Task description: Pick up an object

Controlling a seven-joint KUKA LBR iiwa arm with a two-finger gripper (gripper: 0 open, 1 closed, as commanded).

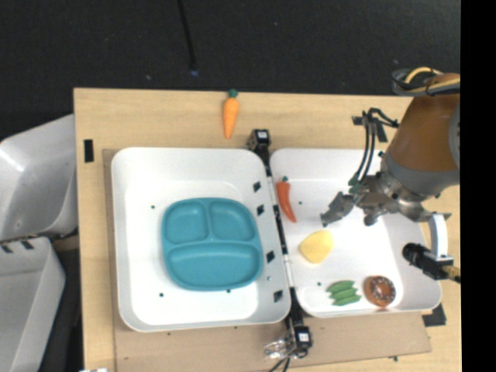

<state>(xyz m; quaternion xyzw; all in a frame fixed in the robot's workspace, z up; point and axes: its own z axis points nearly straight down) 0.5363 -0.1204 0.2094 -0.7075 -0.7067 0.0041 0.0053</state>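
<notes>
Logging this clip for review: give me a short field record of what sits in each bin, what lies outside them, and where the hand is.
left bin: teal divided plate
right bin: red chili at its left wall; yellow piece mid-bin; green pea pod and brown doughnut near the front edge
outside bins: carrot on the bench behind the bins
hand: over the right bin, fingers apart, holding nothing, just above and right of the yellow piece

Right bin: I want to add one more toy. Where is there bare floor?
Bare floor lies along the right bin back wall, above the chili. The front is crowded: yellow piece, pea pod, donut. The gripper hangs over the middle.
</notes>
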